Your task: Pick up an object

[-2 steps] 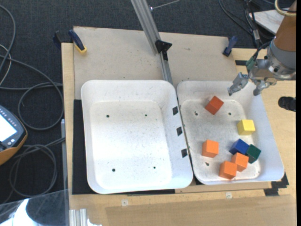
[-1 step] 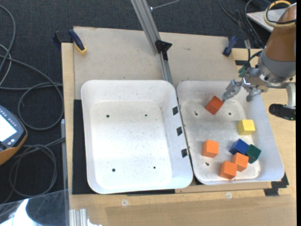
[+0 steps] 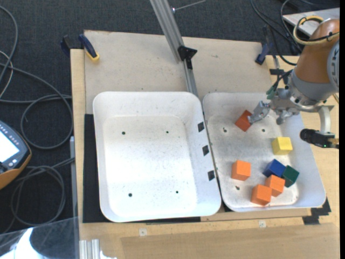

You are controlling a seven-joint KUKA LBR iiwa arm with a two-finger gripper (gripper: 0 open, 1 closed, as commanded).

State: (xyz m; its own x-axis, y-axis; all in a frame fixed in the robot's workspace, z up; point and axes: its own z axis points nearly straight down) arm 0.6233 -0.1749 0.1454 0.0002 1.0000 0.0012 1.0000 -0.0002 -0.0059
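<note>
- The pincer (image 3: 268, 110) hangs over the far part of the right bin (image 3: 226, 198), at the end of the grey arm (image 3: 318, 58) that enters from the right; whether it is spread or pressed together cannot be told, since its tips are small and blur into the speckled bin floor.
- A red-orange block (image 3: 243, 120) sits just left of and slightly nearer than the pincer, tilted on a corner; it looks close to the tips, but touching or apart cannot be made out, and nothing is seen clamped between them.
- A yellow block (image 3: 282, 144) lies nearer the camera than the pincer and a little to its right, apart from it.
- Well nearer than the pincer, a cluster: a blue block (image 3: 275, 168), a green block (image 3: 291, 175) partly tucked behind it, and two orange blocks (image 3: 276, 184) (image 3: 261, 194) touching each other.
- Another orange block (image 3: 241, 170) stands alone, nearer than and left of the pincer.
- The left bin (image 3: 105, 161) lies well to the pincer's left.
- The arm's upper part is cut off by the frame's right edge.
</note>
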